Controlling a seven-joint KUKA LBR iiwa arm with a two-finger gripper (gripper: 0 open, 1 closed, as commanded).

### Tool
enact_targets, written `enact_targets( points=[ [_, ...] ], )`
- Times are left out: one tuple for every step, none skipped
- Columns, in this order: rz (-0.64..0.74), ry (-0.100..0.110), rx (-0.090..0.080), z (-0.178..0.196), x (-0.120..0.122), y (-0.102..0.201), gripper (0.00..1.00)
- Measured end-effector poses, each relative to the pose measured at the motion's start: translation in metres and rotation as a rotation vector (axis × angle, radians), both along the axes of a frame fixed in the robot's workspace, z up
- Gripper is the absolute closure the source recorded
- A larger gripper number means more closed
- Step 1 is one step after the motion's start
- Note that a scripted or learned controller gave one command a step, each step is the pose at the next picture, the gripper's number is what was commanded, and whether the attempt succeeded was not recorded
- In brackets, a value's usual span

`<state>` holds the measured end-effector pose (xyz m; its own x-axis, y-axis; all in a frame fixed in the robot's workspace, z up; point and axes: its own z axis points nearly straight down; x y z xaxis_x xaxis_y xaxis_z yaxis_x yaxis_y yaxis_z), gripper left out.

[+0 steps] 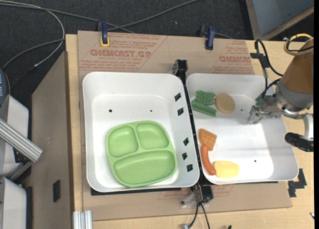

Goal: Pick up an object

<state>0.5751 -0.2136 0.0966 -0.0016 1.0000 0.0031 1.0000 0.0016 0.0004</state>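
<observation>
Two shallow white bins sit side by side on a cardboard-covered worktop (149,44), touching along a dark middle seam. A yellow clamp (104,33) and a blue clamp (210,37) grip the far edge of the cardboard.

The left bin (94,98) holds one thing: a green plate (141,152) with three compartments, two small ones toward the far side and one large one toward the near side. It lies flat in the near half of the bin, slightly turned, and its compartments have nothing in them.

The right bin (269,148) holds several small toy foods. In the far left part lies a green piece (203,102) shaped like a bunch of beans, and just beside it, touching or nearly so, a round tan disc (225,103) like a cookie. Nearer the front, close to the seam, lies an orange wedge (208,138). Below it a red-orange sausage (206,160) runs along the bin's left wall, and a yellow lump (226,169) rests against its near end.

The arm (299,81) comes in from the right, its orange band above the bin's right wall. Its gripper (260,112) is low inside the right bin near the far right side, well apart from the foods. Whether the fingers are apart or together cannot be told from this view, and nothing is seen between them.
</observation>
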Motion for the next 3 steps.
enact_targets(
  points=[
    [-0.001,-0.006,-0.006,0.048,0.008,-0.006,1.00],
    [0.000,-0.008,-0.006,0.111,0.015,-0.010,1.00],
    [0.000,-0.008,-0.006,0.162,0.017,-0.010,1.00]
  ],
)
